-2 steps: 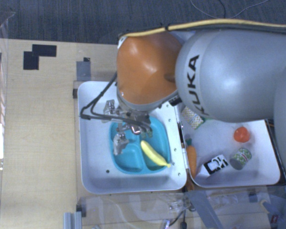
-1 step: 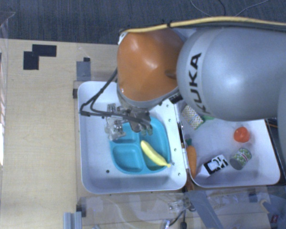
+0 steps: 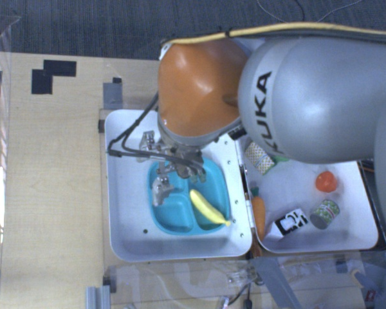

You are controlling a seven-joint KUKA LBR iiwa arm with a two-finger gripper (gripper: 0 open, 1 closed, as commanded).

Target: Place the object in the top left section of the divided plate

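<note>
Looking down from the one overhead camera, the end effector (image 3: 162, 187) is hanging over the blue divided plate (image 3: 213, 176) in the left white bin (image 3: 125, 192), and honestly I can't tell how it's set or whether anything is in it. The metal bits are blurring together against the blue.

The thing I'm guessing is the object, a yellow banana (image 3: 208, 208), is lying in the plate's lower right section, just to the right of the end effector and a little toward the bottom of the picture. Its long axis is running diagonally, upper left down to lower right, with the thin stem end poking toward the plate's rim. So if the target is the top left section, the banana is sitting pretty much on the opposite corner.

Materials: the plate is looking like smooth glossy plastic with raised dividers, and the banana is smooth and curved, probably a toy. The bins are matte white with shallow walls.

The right bin (image 3: 354, 240) is holding an orange ball (image 3: 326, 181), a small can (image 3: 324, 213), a carrot (image 3: 258, 215) along the left wall, a black and white box (image 3: 291, 222) and a checkered thing (image 3: 259, 158) partly tucked under the arm.
</note>
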